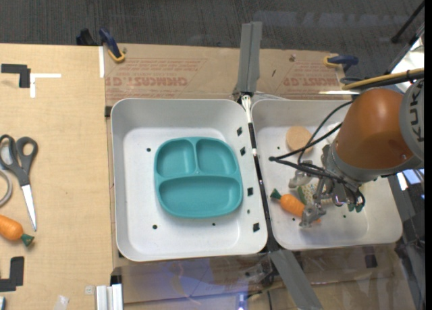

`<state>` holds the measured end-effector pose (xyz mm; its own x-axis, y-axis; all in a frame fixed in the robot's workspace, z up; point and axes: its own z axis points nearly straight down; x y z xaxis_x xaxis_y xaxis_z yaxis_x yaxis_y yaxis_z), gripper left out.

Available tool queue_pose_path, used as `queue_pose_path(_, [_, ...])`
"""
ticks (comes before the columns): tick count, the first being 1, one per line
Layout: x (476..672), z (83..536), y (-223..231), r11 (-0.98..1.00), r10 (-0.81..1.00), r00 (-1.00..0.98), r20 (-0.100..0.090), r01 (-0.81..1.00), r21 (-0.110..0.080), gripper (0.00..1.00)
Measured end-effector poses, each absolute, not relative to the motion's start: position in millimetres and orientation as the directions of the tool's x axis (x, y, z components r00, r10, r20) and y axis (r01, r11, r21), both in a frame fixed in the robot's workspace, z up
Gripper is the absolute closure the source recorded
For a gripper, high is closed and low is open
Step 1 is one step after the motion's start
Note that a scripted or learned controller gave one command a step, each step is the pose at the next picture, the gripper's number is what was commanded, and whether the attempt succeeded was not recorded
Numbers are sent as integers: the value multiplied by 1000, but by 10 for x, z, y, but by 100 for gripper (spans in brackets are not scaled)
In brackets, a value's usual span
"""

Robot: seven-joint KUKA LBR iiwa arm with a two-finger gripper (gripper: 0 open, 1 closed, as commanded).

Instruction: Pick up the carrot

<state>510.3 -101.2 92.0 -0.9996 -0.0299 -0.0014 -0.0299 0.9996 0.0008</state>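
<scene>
Far left, on the bare bench: scissors (20, 167), and below them a second carrot (11, 228), outside both bins. Not mine to reach from here, I judge; a decoy if the target were chosen by colour alone.

Left bin (128, 234): a teal divided plate (199, 177) lies flat in the middle, nothing on it. Well apart from me.

Right bin (378, 234): the carrot (290, 203) I take for my target lies near the left wall, green tip toward the divider, orange body pointing toward me. A pale round thing (298, 138) sits at the back of the bin; too blurred to name.

My gripper (314, 213) hangs just beside the carrot's right end, close enough that I can't say touching or apart. Whether my jaws are spread or closed I can't tell; cables and wrist clutter hide them.

Risks, as I read them:
- I sit off the carrot's end, not over its middle. Closing here may pinch only the taper and squirt it out.
- Coming down could shove it against the bin wall.
- A round body rolls under a one-sided touch.
- Loose cables drape near the target.
</scene>
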Motion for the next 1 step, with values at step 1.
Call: queue_pose_path(1, [5115, 1018, -1008, 999, -32, -999, -5, -32, 0, 100])
